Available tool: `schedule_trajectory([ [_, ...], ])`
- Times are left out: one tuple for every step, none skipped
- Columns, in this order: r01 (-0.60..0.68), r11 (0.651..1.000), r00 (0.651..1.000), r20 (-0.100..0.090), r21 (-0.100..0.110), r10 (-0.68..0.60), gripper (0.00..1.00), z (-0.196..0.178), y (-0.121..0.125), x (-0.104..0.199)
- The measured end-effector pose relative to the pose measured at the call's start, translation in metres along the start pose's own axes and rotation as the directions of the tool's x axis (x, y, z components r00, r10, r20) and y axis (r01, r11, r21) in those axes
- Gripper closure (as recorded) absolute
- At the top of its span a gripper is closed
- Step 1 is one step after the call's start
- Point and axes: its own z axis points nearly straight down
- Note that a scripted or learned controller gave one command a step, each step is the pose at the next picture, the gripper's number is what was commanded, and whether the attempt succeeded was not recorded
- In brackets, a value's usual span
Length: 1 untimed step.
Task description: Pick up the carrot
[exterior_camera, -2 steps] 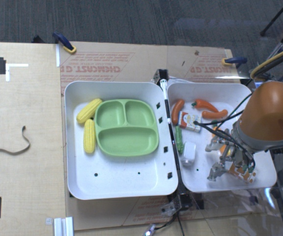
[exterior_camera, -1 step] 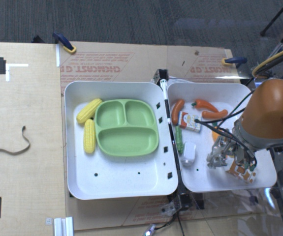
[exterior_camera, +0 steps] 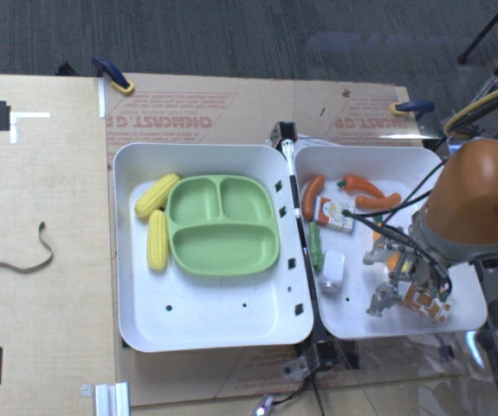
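Observation:
The carrot [exterior_camera: 377, 202], a short orange piece, lies in the back half of the right bin [exterior_camera: 352, 323], just in front of a redder orange piece with a green stem [exterior_camera: 359, 184]. My gripper [exterior_camera: 388, 295] hangs low over the front right part of that bin, well in front of the carrot and apart from it. It sits beside an orange and white packet [exterior_camera: 428, 302]. The arm's orange band [exterior_camera: 478, 199] hides the bin's right side.
In the right bin lie an orange sausage [exterior_camera: 312, 195], a small carton [exterior_camera: 335, 215], a green stick [exterior_camera: 315, 248] and a white block [exterior_camera: 332, 268]. The left bin [exterior_camera: 214, 319] holds a green divided plate [exterior_camera: 223, 224] and two corn cobs [exterior_camera: 156, 217]. Black cables cross above the carrot.

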Motion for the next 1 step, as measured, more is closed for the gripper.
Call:
schedule_trajectory([
  [0.001,1.000,1.000,0.003,0.001,-0.001,1.00,-0.0092,0.0001,-0.0014],
])
